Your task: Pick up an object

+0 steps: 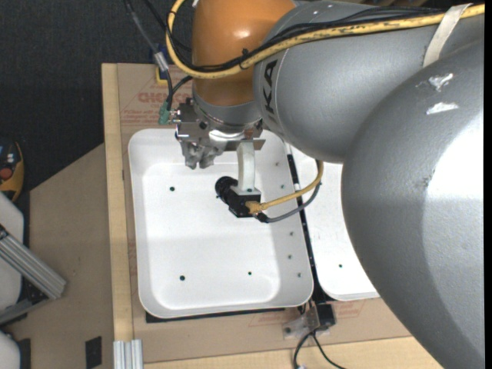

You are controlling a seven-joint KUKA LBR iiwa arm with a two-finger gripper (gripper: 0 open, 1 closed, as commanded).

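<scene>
My gripper [201, 157] hangs over the far part of the left white bin [154, 283], below the orange wrist band [234, 29]. Its two metal fingers [192, 157] stand close together, shut, with nothing seen between them. A white bracket [246, 167] and a black connector [233, 197] with a yellow cable [288, 198] hang from the wrist beside the gripper. The large grey arm [384, 129] hides most of the right bin and the left bin's far right corner.
The left bin's floor shows a few small dark dots [181, 277]. A strip of the right bin [338, 275] shows under the arm. Both bins rest on a brown board [119, 206]. A metal rail [31, 267] lies at the left.
</scene>
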